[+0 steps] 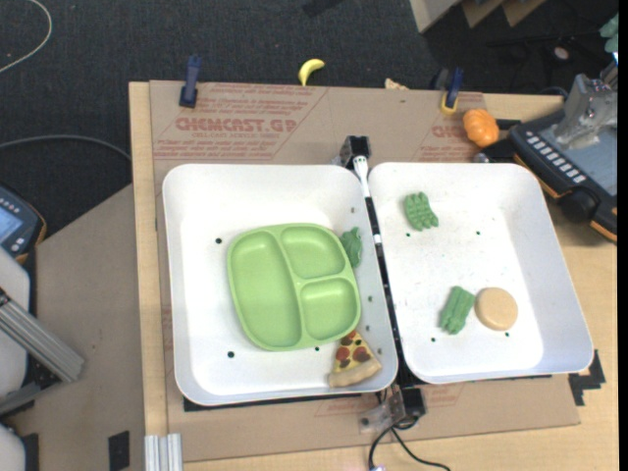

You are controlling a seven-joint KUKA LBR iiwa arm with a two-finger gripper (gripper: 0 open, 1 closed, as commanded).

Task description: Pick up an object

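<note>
The left bin (191,263) holds a green divided plate (294,287). A toy pizza slice (353,359) lies at that bin's front right corner. A small green leafy toy (351,246) rests against the plate's right edge. In the right bin (530,214), a green ridged toy (420,210) lies near the back left. Toward the front, a second green toy (456,309) touches a tan round disc (496,308).
Both bins sit on a cardboard sheet (255,126) held by blue clamps (189,81) at the back. An orange ball (480,127) and a black keypad device (549,160) lie behind the right bin. A yellow banana toy (311,70) sits past the back edge.
</note>
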